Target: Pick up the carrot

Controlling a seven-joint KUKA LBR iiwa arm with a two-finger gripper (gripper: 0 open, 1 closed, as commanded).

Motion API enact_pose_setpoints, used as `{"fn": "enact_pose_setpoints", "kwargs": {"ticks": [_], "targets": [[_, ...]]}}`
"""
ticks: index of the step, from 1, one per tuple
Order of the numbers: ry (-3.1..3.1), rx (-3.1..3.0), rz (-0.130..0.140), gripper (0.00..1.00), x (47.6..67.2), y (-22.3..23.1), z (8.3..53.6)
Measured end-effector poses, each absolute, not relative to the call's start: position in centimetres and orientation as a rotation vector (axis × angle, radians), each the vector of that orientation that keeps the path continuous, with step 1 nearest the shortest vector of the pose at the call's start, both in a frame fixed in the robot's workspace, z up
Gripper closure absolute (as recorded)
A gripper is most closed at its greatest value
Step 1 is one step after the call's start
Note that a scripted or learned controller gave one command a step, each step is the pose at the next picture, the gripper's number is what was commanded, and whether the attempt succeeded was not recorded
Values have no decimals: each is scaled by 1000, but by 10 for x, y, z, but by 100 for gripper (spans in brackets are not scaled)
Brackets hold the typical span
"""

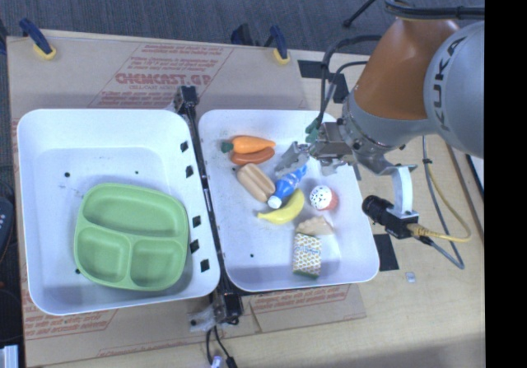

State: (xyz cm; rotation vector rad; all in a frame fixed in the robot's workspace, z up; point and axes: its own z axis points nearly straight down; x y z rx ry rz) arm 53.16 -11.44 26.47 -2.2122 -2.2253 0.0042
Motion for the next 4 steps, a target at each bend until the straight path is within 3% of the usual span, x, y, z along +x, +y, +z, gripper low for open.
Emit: {"fn": "enact_pose_setpoints", "kwargs": {"ticks": [1,2,3,4], "targets": [[-2135,-2300,6,0,606,-119,220],[-2019,-2415,-11,0,660,-137,107],[-2011,-2418,-4,0,659,-105,96],[-2013,-2412,0,0,657,-118,174]]}}
